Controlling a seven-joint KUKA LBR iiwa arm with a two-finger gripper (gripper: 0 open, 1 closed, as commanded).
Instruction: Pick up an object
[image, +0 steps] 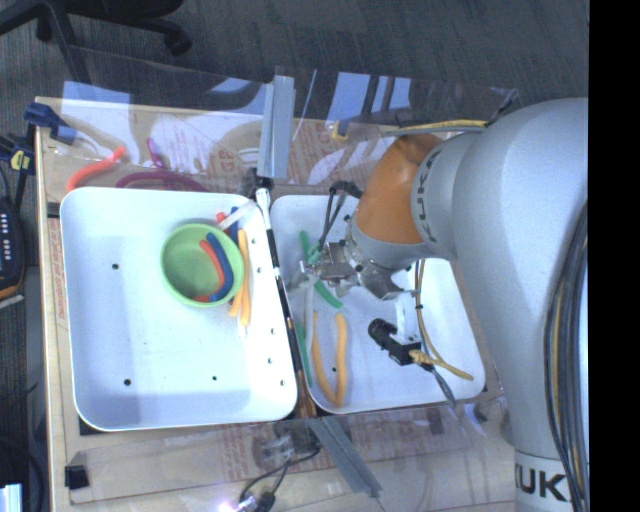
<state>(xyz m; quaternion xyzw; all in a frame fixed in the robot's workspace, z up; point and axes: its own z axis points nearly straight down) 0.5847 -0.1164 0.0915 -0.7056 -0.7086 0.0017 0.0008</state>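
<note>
Bench (180, 455) – two white bins (130, 380); one green bowl (200, 263); gripper (318, 272) – grip unclear.

White bins (130, 350): smooth, semi-gloss plastic; green bowl (195, 265): glossy plastic; arm (520, 200): smooth grey painted metal; bench (180, 455): bare wood.

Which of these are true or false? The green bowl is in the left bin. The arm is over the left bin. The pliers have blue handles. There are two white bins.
1. The green bowl is in the left bin. True.
2. The arm is over the left bin. False: it reaches over the right bin, with its gripper near that bin's left side.
3. The pliers have blue handles. False: the handles are orange, and they lie in the right bin.
4. There are two white bins side by side. True.
</note>
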